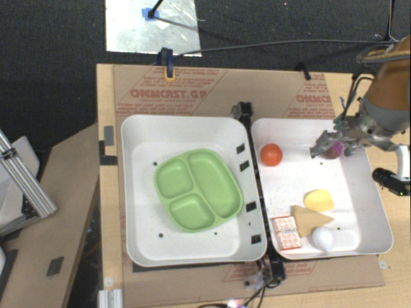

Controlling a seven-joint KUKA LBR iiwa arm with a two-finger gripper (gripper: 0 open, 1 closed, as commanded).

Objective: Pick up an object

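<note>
My gripper [332,147] hangs over the far right part of the right bin [363,194], with the grey and orange arm reaching in from the right. A small purple object [335,149] shows between its grey fingers, which are shut on it. In the same bin lie an orange-red ball [271,154] at the far left, a yellow rounded piece [318,199], a tan wedge [311,219], a white egg-shaped piece [322,239] and a small red and white box [286,232] near the front.
The left bin [142,147] holds a green three-part plate [198,188]. Black clips line the divider [252,185] between the bins. A blue clamp [167,61] stands at the cardboard's far edge, and a metal rail [26,181] sits at the left.
</note>
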